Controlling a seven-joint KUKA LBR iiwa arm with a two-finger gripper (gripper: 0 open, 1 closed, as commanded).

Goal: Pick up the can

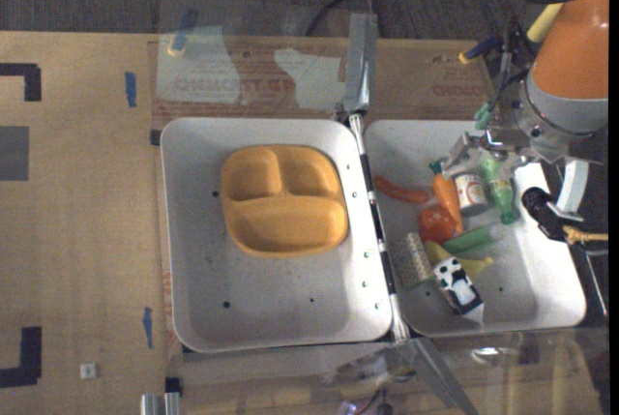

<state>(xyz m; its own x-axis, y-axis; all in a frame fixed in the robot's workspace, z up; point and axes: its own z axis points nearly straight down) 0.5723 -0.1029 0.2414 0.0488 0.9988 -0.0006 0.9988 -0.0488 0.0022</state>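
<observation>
Can (471, 192) is in right bin (542, 297), upper middle of it, right-centre of frame. It's wedged in clutter: carrot (447, 194) hard up against its left side, green bottle (499, 192) just beside on the right, tomato (437, 223) below-left. My gripper (481, 157) hangs right over the can's upper edge, close to it. I can't tell how far open it is, since the wrist hardware blocks that. Nothing visibly in it. I read this as approach, no grasp confirmed.

Doing it well, my take:
- Centre on the can before closing. I look offset toward the top of frame.
- Gaps to carrot and bottle are tight, so the closing axis should run top-to-bottom of frame, not left-right, or I pinch a neighbour.
- Descend straight, close slowly, lift vertically.
- Risks: the carrot rides up with the can, or the can tips and rolls if caught off-centre.

Hard to read:
- Whether the can is upright or lying down. I see a pale face and a reddish label, both blurred.
- Its upper part is covered by my gripper.
- Whether it actually touches the carrot isn't resolvable.
- My arm (577, 65) is cut off at the right edge of frame.

Left bin (242, 297) holds an orange plate (283, 200), irrelevant here.
</observation>
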